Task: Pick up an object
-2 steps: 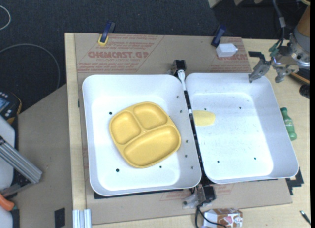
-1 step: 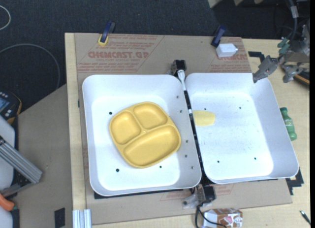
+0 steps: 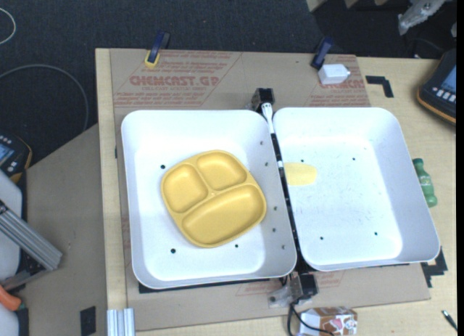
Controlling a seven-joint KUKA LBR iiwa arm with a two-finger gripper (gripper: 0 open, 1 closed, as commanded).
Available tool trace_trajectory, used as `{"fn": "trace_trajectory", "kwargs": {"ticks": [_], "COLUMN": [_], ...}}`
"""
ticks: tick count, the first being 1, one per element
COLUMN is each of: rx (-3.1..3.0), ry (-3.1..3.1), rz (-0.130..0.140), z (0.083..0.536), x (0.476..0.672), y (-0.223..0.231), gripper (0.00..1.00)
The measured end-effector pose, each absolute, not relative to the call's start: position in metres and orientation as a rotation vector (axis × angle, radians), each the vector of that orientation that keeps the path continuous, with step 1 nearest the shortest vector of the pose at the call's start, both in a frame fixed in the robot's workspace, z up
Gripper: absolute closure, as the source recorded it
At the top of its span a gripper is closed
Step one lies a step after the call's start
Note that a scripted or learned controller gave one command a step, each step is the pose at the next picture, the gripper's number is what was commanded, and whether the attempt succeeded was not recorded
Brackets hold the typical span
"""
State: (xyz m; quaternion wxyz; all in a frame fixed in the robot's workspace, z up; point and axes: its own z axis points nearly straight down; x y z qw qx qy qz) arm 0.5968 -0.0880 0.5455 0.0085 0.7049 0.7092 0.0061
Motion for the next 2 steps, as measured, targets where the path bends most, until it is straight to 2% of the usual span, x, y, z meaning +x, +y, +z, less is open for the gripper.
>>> {"fn": "trace_trajectory", "kwargs": {"ticks": [1, 2], "rx": [2.214, 2.223], "ry": [2.219, 2.236], "rz": [0.004, -0.012], "z": [0.547, 0.450], "x": [0.597, 0.498], "y": [-0.090, -0.029], "gripper": [1.00, 1.00]}}
